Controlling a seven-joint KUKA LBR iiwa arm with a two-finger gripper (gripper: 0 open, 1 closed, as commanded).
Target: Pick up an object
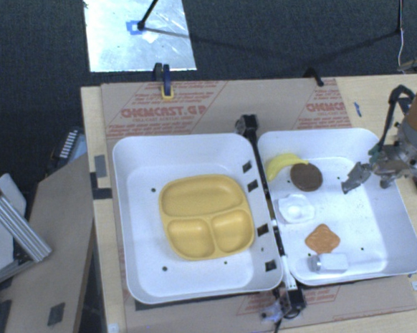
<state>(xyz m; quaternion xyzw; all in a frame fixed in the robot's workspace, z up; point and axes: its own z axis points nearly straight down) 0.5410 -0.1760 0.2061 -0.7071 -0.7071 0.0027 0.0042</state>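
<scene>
Camera view has the gripper (pixel 360 177) over the right bin (pixel 405 244), fingers spread and holding nothing; brown disc (pixel 307 177), banana (pixel 282 164) and orange cookie (pixel 322 239) lie well left.

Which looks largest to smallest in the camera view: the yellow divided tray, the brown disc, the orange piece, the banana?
1. yellow divided tray, by far the largest.
2. brown disc and orange piece: look about alike, so unranked.
The banana is partly hidden behind the disc, so its place is unsure.
</scene>
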